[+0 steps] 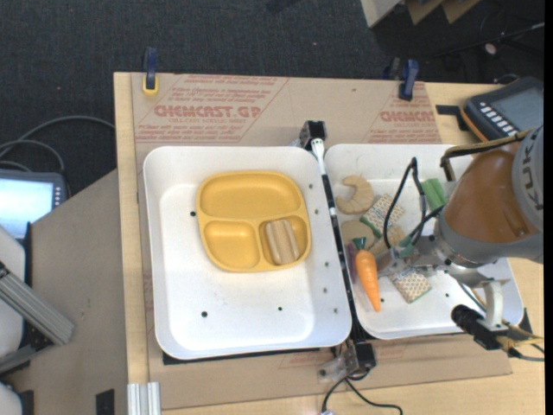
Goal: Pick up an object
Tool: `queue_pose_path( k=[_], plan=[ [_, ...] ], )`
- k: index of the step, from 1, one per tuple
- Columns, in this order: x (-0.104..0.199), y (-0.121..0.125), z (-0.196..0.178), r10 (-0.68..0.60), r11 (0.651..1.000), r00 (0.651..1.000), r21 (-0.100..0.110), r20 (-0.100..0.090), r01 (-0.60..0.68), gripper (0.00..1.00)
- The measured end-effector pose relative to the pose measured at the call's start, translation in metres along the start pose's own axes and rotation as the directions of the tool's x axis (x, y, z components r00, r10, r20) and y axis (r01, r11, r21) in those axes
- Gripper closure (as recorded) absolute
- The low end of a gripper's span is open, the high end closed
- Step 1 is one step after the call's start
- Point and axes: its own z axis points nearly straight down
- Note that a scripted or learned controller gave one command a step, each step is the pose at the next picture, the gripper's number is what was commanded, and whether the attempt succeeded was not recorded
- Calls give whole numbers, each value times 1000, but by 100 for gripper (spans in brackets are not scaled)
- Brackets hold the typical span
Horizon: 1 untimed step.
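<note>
Camera view shows us the arm (497, 201) low over the right bin (432, 322), its orange band covering that bin's far right side, and we judge the step in hand to be the descent onto a target, with no object lifted yet. The gripper (413, 262) sits under the wrist among cables, and we cannot tell how it stands. Just beside it, toward the bin's near edge, lies a small flat patterned packet (413, 285), likely thin and flexible. Against the bin's left wall lies a carrot (368, 278), smooth, orange and tapered, probably hard plastic. Near the far left corner rests a tan curved piece (352, 194), matte and croissant-shaped. A green piece (432, 193) shows by the far edge. In the left bin (242, 318) a yellow divided tray (246, 197) holds a ribbed beige piece (278, 240) in its near right compartment. We think the next move calls for closing squarely on the packet or the carrot, then lifting straight up clear of the wall.
</note>
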Motion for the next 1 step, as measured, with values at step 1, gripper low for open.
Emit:
queue_pose_path(
  k=[1],
  plan=[
    [1,1,-16,-1,1000,1000,-9,3,1,100]
  ],
)
